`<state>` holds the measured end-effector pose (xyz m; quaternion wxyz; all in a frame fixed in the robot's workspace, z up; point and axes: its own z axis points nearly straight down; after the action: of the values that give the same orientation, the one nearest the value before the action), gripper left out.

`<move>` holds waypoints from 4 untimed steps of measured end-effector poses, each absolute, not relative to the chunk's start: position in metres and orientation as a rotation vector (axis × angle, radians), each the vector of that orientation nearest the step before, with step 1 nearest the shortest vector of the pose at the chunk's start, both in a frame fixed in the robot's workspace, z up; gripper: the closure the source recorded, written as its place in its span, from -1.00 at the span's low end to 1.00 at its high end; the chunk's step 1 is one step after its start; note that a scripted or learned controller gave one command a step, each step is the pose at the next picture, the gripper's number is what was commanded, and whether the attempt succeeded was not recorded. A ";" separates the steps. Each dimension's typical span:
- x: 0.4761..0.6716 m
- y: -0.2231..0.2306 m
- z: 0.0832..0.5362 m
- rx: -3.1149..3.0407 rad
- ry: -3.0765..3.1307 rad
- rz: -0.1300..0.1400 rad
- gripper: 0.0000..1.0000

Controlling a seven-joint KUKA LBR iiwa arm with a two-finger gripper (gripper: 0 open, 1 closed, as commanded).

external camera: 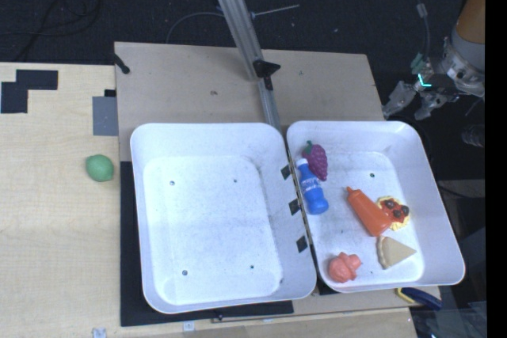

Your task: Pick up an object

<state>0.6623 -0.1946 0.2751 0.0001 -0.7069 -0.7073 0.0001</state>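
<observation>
Camera view is showing the gripper (412,100) hanging past the right bin's (432,170) far right corner, fingers spread and holding nothing. Nearest target, the orange bottle (366,210), is lying below-left of it, long axis slanting toward the pizza slice (394,213).

The arm (474,16) shows an orange band, a grey wrist, thin cables and a small cyan light.
</observation>
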 end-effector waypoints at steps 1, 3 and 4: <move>0.662 -0.195 0.275 -2.221 -2.222 0.000 -1.00; 0.662 -0.186 0.170 -2.216 -2.220 0.005 -1.00; 0.658 -0.188 0.107 -2.217 -2.219 0.005 -1.00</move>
<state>0.6576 -0.1877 0.1073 0.0025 -0.7068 -0.7074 0.0016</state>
